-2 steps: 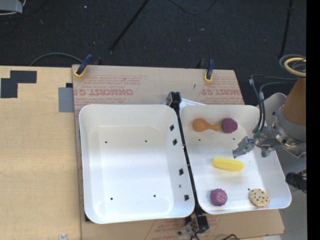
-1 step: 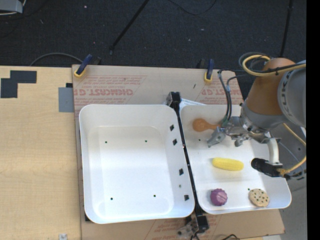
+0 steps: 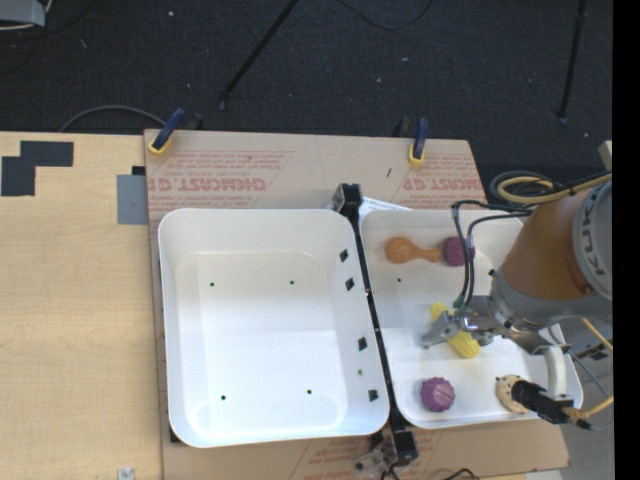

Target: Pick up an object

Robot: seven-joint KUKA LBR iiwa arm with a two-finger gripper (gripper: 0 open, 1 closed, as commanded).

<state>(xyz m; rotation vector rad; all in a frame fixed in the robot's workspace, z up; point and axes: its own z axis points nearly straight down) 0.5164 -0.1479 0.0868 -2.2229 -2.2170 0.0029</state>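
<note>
My gripper (image 3: 447, 330) is low in the right bin (image 3: 400, 398), near its middle, with the arm reaching in from the right. A yellow object (image 3: 465, 345) lies right under and beside it, partly hidden by the gripper; whether it is gripped I cannot tell. A purple ball (image 3: 437, 394) rests near the bin's front wall, just in front of the gripper. An orange rattle-shaped toy (image 3: 408, 251) with a purple end (image 3: 455, 251) lies toward the back of the same bin.
The left bin (image 3: 175, 298) sits alongside, its shared rim (image 3: 360, 298) carrying black clips. Both bins rest on cardboard (image 3: 250, 173) held by two clamps (image 3: 165, 133) at the back edge. A wooden bench top (image 3: 70, 318) lies left.
</note>
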